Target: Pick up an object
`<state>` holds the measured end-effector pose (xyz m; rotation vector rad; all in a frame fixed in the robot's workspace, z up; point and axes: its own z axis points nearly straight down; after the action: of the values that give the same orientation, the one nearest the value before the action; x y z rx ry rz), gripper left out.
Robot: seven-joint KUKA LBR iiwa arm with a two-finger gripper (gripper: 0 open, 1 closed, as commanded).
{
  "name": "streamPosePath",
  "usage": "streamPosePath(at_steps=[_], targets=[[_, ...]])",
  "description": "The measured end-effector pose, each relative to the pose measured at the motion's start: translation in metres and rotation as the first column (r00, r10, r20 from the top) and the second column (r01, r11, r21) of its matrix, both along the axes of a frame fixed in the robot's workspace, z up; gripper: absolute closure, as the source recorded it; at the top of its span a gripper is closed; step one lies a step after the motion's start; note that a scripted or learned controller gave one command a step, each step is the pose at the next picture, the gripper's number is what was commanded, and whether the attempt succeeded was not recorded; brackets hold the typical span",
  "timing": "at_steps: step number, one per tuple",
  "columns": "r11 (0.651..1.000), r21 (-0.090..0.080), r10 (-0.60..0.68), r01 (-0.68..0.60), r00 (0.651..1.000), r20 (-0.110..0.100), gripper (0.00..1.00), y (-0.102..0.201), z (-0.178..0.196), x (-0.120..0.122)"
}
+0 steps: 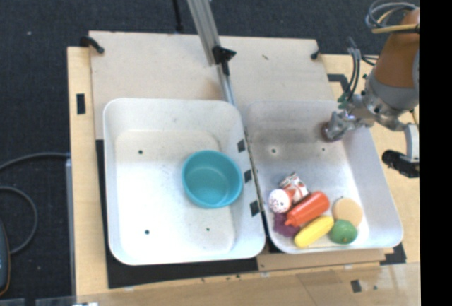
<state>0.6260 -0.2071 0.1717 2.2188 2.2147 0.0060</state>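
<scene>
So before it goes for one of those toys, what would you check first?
1. Toys within the arm's side: ok, the pile sits in the right bin.
2. Tool above that bin: ok, near its far edge.
3. Tool over the pile: not ok, it is off toward the far end.
4. Tool holding nothing: cannot tell.
5. Easy single target: not ok, the toys touch one another.
6. Blue bowl out of the way: ok, left bin.

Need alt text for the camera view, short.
The arm's tool hangs over the right bin's far corner, away from the toy food clustered at its near edge. The left bin holds a blue bowl.
</scene>
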Motion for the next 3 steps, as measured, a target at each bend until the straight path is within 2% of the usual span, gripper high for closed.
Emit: streamPosePath(at_steps=[1, 2, 3], targets=[[1.0, 0.0, 0.003, -0.003, 1.0, 0.001, 1.0, 0.003, 0.054, -0.007], [1.0, 0.001, 0.004, -0.004, 1.0, -0.005, 1.0, 0.002, 0.082, -0.007], [1.0, 0.001, 0.009, -0.009, 1.0, -0.003, 1.0, 0.048, 0.089, 0.005]])
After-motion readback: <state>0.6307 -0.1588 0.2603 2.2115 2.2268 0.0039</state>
